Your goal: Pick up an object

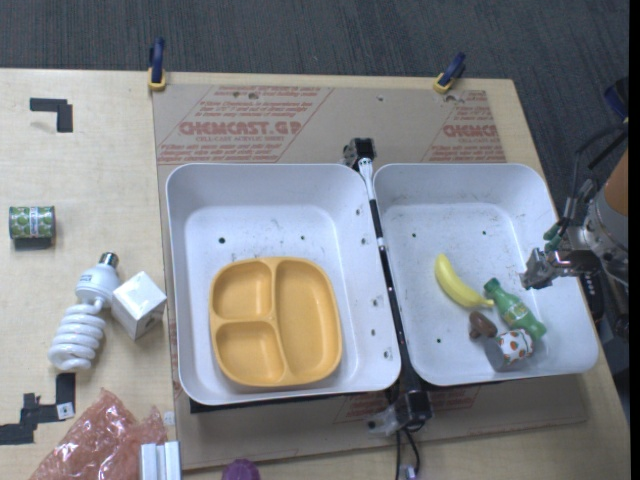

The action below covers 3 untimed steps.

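Hand (540,268) over right edge of right bin (440,183); finger state can't be told.
Banana (456,283), green bottle (515,309), brown piece (483,324) & spotted ball (514,345) lie near bin's front-right corner, just left of hand. Left bin (200,193) holds yellow divided plate (275,320).
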Each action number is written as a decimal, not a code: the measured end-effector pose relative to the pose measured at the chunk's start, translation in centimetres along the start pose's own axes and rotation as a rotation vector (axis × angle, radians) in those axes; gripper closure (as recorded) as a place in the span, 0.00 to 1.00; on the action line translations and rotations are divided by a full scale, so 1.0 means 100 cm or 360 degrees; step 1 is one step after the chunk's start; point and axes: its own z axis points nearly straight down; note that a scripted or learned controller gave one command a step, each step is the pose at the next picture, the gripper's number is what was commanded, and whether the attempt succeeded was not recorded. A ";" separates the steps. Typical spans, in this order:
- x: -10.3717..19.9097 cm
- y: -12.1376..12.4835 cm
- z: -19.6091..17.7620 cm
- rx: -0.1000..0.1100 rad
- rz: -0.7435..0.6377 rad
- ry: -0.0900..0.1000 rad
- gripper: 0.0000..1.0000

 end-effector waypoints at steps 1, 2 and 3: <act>0.040 0.022 0.109 -0.0013 0.0004 -0.0002 0.00; 0.070 -0.007 0.117 0.0001 0.0004 0.0002 0.00; 0.069 -0.006 0.107 -0.0003 0.0007 0.0000 1.00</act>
